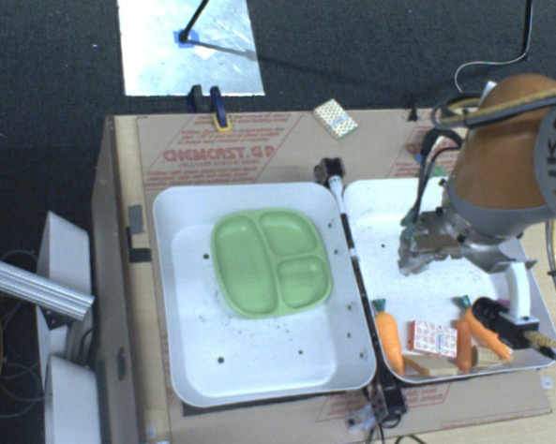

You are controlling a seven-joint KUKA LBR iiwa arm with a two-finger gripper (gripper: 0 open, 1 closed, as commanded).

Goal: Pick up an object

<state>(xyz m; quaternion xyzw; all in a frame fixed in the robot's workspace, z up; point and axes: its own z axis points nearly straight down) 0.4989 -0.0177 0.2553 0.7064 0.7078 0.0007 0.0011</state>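
My gripper [412, 255] hangs low over the middle of the right bin [380, 205], near its left side, with the grey and orange arm reaching in from the right. An orange carrot [389, 341] lies at the bin's front left corner. Two more carrots [466, 341] [490, 338] lie close together at the front right. Between them rests a small red-and-white patterned packet [433, 338]. All of these lie toward the front of the bin, apart from the gripper, and nothing shows between its tips.
The left bin [197, 362] holds a green divided plate [271, 262]. A dark rail [350, 240] runs between the bins. On the bench behind lie a small yellow patterned block [335, 117] and a blue clamp [217, 103].
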